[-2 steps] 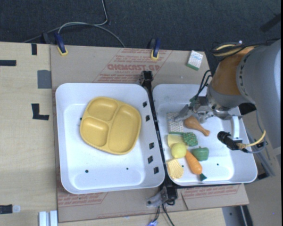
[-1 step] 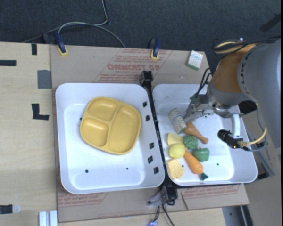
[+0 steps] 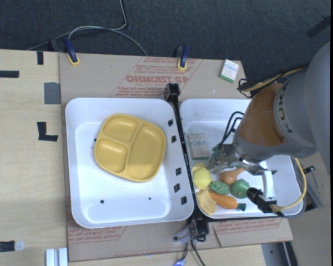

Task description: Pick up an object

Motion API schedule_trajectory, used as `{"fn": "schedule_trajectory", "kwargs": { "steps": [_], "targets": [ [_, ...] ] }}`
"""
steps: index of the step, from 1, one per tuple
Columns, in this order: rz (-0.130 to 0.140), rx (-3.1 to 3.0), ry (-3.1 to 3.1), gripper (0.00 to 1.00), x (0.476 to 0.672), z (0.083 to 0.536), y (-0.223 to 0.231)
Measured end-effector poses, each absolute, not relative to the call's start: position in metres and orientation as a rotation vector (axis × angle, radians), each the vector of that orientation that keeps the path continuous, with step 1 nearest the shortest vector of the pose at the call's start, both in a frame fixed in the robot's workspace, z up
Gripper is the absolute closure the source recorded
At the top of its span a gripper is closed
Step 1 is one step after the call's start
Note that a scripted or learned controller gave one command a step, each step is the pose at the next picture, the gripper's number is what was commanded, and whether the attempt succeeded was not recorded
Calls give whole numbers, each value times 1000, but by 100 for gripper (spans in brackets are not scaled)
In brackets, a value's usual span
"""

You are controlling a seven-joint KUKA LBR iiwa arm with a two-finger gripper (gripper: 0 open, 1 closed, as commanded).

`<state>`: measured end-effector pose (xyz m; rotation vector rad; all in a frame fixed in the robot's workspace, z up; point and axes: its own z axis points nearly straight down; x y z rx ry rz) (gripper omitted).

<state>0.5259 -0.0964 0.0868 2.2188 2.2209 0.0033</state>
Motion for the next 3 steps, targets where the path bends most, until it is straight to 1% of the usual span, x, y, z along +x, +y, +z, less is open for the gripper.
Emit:
{"fn": "schedule_trajectory", "kwargs": {
  "steps": [1, 2, 3],
  "targets": [
    [0, 2219, 2223, 100, 563, 185, -53],
    [-1, 2220, 2224, 0, 563, 184, -53],
    [-2, 2221, 2225, 0, 572, 184, -37]
  ]
}}
